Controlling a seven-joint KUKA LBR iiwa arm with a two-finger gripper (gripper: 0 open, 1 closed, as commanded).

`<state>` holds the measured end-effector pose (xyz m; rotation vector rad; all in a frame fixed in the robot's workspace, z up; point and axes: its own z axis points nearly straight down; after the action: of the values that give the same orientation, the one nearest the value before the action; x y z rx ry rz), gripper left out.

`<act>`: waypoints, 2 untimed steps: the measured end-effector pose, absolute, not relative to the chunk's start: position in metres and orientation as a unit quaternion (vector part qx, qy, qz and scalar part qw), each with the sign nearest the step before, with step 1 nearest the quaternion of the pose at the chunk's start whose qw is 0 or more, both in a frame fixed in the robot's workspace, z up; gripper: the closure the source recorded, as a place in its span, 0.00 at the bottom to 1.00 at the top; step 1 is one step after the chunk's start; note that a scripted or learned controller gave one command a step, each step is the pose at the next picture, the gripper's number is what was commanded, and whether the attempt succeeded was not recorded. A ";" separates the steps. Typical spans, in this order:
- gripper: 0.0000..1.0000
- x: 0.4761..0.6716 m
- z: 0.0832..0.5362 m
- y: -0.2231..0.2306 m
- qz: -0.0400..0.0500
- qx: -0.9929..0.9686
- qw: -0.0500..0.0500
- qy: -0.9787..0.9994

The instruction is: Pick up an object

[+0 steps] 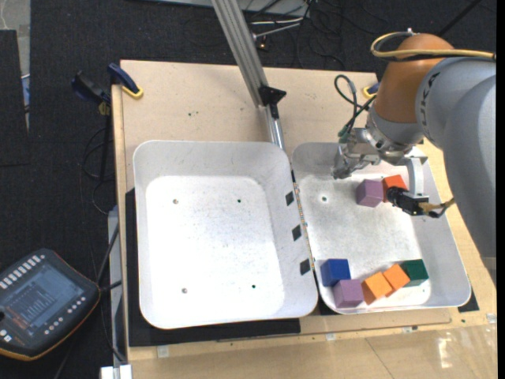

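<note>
In the right bin point(442, 259), a purple cube point(369, 193) lies near the back with a red-orange block point(394, 184) just to its right. Along the bin's front edge sit a blue cube point(335, 271), another purple cube point(349, 292), two orange cubes point(377, 284) and a green cube point(413, 272). My gripper point(346, 166) hangs low over the bin's back left part, just left of and behind the purple cube, with nothing seen in it. The wrist hides its tips.
The left bin point(150, 235) stands beside the right one. A slanted metal pole point(241, 42) comes down to the bench between the bins' back edges. A clamp point(118, 81) sits at the bench's back left corner, and a teach pendant point(39, 298) lies off the bench at lower left.
</note>
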<state>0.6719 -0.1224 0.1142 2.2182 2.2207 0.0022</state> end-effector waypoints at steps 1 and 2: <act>1.00 0.671 0.178 -0.124 0.002 0.707 0.003 0.707; 1.00 0.679 0.237 -0.131 0.002 0.706 0.004 0.708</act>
<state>0.6791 -0.1311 0.2374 2.2136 2.2185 0.0068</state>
